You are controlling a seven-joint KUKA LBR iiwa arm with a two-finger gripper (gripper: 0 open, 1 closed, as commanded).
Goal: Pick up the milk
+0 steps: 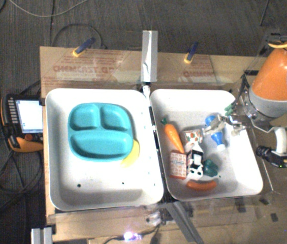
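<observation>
Left bin (57, 187) carries a teal sectioned plastic tray (101, 131). In the right bin (245, 184), the small black-and-white cow-print milk carton (195, 164) stands near the front edge, long axis running front to back, between an orange-labelled box (179, 165) and a dark green lump (212, 166). The gripper (219, 126) hovers toward the right rim, milk forward-left of it. Jaw state: cannot tell, it's a blur.

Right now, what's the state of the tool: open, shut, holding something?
Tool: cannot be told. It sits low over the right shallow white plastic bin, by a small blue-and-white object; nothing is visibly held.
</observation>
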